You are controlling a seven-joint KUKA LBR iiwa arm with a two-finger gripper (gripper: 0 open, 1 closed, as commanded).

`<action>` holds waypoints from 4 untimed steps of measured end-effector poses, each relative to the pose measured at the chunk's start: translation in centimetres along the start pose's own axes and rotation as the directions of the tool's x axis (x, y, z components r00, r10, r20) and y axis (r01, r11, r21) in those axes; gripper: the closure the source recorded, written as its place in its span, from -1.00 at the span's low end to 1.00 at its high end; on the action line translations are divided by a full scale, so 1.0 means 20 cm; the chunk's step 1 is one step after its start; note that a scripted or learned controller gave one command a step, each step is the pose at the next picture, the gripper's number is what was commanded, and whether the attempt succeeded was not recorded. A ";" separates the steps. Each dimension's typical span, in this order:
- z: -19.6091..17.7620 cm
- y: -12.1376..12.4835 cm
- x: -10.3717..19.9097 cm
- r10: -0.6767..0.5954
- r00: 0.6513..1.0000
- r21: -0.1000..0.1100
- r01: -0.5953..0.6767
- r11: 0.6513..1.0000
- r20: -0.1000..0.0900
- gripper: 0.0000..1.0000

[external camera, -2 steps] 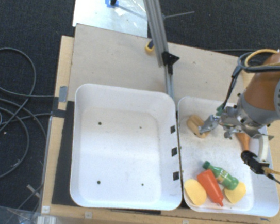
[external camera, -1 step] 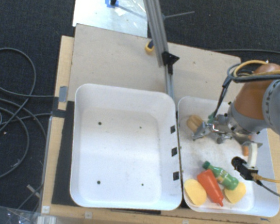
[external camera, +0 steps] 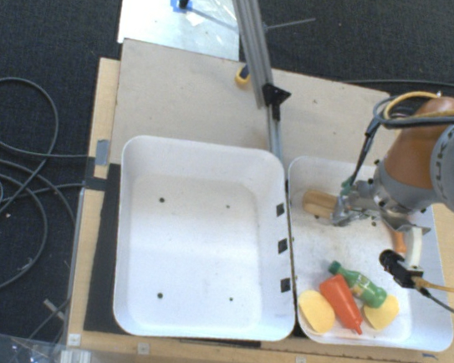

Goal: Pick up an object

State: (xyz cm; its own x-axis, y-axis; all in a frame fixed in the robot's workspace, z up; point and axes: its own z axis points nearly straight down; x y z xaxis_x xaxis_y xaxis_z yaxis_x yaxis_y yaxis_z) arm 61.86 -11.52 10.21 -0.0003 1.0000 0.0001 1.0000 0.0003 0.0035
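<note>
The gripper [external camera: 342, 212] sits low in the right bin [external camera: 433, 330] beside a tan wooden block [external camera: 320, 203] at the far-left end - can't tell how it's set - block looks light, stiff, easy to pinch across its short sides.

A pale wooden bench [external camera: 197, 96] stands on dark carpet [external camera: 48, 23] strewn with black cables [external camera: 14, 136].

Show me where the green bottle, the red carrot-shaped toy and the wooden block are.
green bottle [external camera: 361, 284], camera view, on its body.
red carrot-shaped toy [external camera: 342, 303], camera view, on its middle.
wooden block [external camera: 318, 203], camera view, on its top face.
</note>
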 end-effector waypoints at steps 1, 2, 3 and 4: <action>-0.24 -0.01 -0.03 0.001 1.000 -0.002 -0.001 1.000 0.001 1.00; -0.55 0.00 -0.07 -0.001 1.000 -0.005 0.001 1.000 0.002 1.00; -0.84 -0.03 -0.05 -0.006 1.000 -0.005 0.006 1.000 0.002 1.00; -0.87 -0.03 -0.05 -0.006 1.000 0.000 0.006 1.000 0.001 1.00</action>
State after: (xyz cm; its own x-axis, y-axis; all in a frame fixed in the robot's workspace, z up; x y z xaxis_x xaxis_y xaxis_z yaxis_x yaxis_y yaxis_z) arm 61.25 -12.48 27.60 -0.0059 1.0000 -0.0009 1.0000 0.0059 0.0038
